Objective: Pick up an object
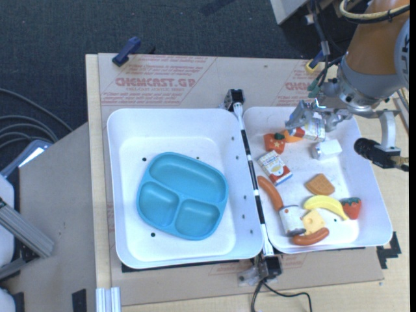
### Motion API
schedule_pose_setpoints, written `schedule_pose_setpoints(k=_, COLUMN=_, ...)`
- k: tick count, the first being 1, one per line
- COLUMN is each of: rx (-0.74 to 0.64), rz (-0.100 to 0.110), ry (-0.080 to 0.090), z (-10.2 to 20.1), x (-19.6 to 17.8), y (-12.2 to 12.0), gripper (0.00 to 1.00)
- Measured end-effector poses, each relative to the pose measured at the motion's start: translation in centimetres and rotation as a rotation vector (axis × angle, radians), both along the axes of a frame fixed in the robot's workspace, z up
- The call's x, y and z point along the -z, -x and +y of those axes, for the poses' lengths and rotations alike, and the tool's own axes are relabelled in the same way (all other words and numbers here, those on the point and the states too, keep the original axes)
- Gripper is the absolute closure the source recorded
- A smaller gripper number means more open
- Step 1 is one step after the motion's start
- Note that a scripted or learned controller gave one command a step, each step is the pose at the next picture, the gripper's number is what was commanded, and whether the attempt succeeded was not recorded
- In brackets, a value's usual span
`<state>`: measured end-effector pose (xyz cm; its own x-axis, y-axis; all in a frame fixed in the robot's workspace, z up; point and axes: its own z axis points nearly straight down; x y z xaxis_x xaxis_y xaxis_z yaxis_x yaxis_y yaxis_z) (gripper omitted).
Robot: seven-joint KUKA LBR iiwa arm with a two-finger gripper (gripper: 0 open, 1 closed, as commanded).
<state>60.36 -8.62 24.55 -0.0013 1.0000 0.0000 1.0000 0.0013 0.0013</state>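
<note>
The right bin [374, 194] holds several toy foods. An orange-red toy [274, 142] lies at its upper left, a small carton [274, 166] just below it and a white block [327, 149] to the right. My gripper [307, 123] hangs low over the bin's upper part, right above and beside the orange-red toy. An orange bit [297, 134] shows under the gripper, and whether it is touched is unclear. Lower down lie a sausage [270, 192], a brown cookie [320, 185], a banana [325, 205] and a strawberry [351, 207].
The left bin [123, 148] holds a blue divided plate [182, 195]. A white can [290, 218], a cheese piece [313, 221] and a red sausage [311, 237] crowd the right bin's front. A black divider [250, 174] runs between the bins. The arm [374, 38] enters from the upper right.
</note>
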Motion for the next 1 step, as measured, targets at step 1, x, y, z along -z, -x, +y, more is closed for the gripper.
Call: schedule_pose_setpoints(k=1, rx=0.000, rz=0.000, ry=0.000, z=5.60, x=-0.17, y=-1.48, gripper=1.00)
